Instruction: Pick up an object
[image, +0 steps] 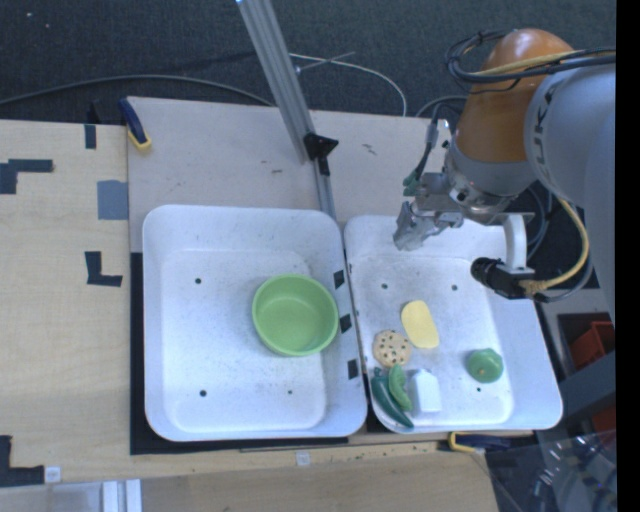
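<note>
Gripper (412, 236) hung over right bin's (520, 330) far edge; grip state could not be told. Yellow piece (420, 324) lay mid-bin, prob. light, smooth & slippery, best taken across narrow sides

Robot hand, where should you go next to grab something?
Probably forward and down toward the yellow oval object. The gripper hangs over the right bin's far edge holding nothing, and that object lies nearest, with bare floor between.
</note>
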